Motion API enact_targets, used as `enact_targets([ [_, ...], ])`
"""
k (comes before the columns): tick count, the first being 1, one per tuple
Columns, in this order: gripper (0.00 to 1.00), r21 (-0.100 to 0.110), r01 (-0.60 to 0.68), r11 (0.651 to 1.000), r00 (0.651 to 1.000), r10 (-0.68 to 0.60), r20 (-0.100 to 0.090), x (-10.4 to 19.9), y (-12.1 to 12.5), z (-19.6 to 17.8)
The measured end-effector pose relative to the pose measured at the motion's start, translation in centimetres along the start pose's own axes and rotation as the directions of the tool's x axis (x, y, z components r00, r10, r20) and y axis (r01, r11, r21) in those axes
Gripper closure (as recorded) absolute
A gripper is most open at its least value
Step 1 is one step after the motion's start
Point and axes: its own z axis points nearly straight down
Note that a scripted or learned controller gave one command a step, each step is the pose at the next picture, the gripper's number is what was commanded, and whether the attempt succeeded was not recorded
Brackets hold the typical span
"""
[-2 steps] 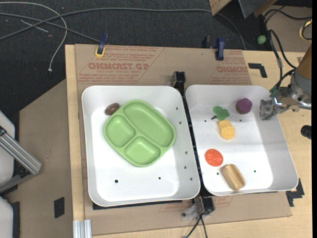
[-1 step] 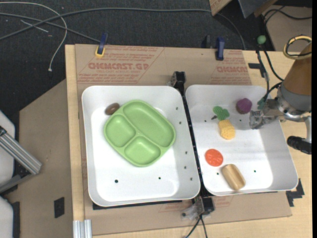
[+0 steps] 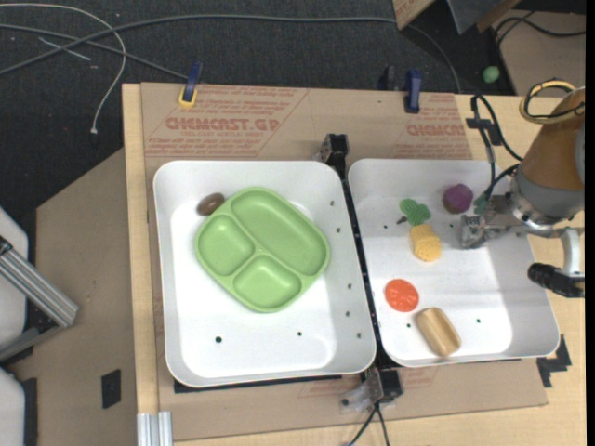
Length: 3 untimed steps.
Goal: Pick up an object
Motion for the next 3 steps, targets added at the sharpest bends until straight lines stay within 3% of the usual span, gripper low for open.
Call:
enact_targets([
  [1,1.0,-0.006,0.001,1.0,1.0,-0.001,0.002,0.0,0.2,-1.4],
  [3,1.0,-0.012,0.002,1.0,1.0,-0.002,0.005,0.6,0.1,-12.5],
])
